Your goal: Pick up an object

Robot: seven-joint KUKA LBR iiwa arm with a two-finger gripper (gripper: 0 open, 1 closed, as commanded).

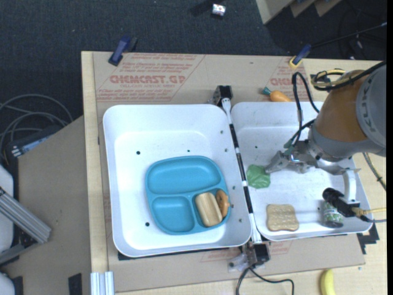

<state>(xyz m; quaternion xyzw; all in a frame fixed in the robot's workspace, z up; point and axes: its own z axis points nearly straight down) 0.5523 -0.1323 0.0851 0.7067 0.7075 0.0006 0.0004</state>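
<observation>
Overhead | end effector (277,163) hovered in right bin (258,118) beside green leaf (258,177) | finger spread unclear | cracker (282,217) lay near.

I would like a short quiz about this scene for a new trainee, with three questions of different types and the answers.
1. True or false: the blue tray lies in the right bin.
2. Which thing is nearest the gripper? A) green piece B) tan cracker C) bread roll
3. Fill in: the bread roll sits in a ____ compartment of the blue tray.

Key: 1 false, it lies in the left bin. 2 A. 3 lower right.
</observation>
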